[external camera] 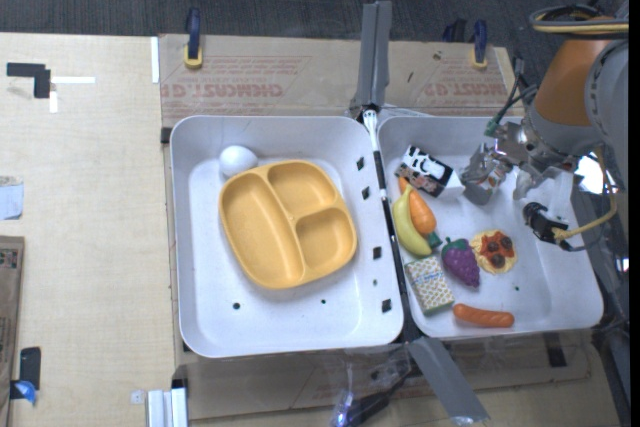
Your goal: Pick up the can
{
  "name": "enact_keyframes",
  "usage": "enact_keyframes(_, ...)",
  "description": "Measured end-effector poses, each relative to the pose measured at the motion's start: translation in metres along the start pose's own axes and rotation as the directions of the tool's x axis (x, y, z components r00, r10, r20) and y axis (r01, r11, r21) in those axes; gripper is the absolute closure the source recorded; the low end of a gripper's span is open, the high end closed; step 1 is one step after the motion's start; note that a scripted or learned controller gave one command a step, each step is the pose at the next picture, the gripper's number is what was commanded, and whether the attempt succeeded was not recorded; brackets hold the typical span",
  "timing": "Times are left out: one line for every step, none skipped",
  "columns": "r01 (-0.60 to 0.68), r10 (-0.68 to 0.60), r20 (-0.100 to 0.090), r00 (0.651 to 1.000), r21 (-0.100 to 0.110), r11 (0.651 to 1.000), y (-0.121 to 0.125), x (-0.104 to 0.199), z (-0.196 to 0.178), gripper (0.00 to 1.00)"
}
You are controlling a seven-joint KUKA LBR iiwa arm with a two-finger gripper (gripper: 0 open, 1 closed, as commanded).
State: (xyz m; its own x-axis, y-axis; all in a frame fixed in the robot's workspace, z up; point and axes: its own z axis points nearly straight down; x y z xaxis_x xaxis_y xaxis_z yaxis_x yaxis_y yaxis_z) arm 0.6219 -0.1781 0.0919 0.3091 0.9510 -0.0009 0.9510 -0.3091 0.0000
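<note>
The can (425,171), black and white, lies on its side near the back left of the right bin (560,310). My gripper (505,179) hangs low over the back middle of that bin, to the right of the can and apart from it. Its two fingers (483,179) stand spread, so it is open, with bare bin floor between them. The grey arm with its orange band (568,75) reaches in from the right.
Just in front of the can lie a banana (408,227) and a carrot (422,212). Grapes (460,262), a pizza slice (494,251), a small box (431,286) and a sausage (484,317) fill the front. The left bin (195,245) holds a yellow divided plate (288,222) and a white ball (238,159).
</note>
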Motion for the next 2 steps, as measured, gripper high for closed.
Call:
enact_keyframes(-0.001, 0.001, 0.0, 1.0, 0.001, 1.0, 0.0, 0.0, -0.009, 1.0)
enact_keyframes(-0.109, 0.109, -0.001, 0.994, 0.004, 0.994, -0.067, 0.01, -0.05, 1.0)
